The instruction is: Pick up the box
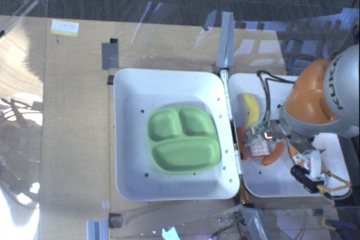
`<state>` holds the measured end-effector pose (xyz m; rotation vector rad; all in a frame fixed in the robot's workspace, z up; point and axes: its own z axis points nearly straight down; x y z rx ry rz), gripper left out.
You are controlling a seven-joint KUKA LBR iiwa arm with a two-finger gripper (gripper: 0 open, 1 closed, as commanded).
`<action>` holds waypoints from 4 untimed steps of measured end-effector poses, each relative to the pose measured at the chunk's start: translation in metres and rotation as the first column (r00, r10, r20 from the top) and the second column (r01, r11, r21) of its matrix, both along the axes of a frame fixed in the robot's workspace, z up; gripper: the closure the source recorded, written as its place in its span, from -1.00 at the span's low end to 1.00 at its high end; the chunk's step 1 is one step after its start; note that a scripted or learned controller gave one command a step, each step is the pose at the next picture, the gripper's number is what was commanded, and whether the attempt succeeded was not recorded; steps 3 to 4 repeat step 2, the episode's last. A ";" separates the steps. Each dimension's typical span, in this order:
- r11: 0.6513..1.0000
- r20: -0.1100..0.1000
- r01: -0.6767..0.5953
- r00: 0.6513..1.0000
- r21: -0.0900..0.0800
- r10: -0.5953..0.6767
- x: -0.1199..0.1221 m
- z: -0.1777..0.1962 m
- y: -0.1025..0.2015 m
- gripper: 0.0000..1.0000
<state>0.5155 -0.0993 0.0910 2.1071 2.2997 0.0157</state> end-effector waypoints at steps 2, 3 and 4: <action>1.000 -0.017 -0.021 1.000 0.008 0.021 0.014 0.094 0.071 1.00; 1.000 -0.017 -0.021 1.000 0.008 0.021 0.014 0.094 0.071 1.00; 1.000 -0.017 -0.021 1.000 0.008 0.021 0.014 0.094 0.071 1.00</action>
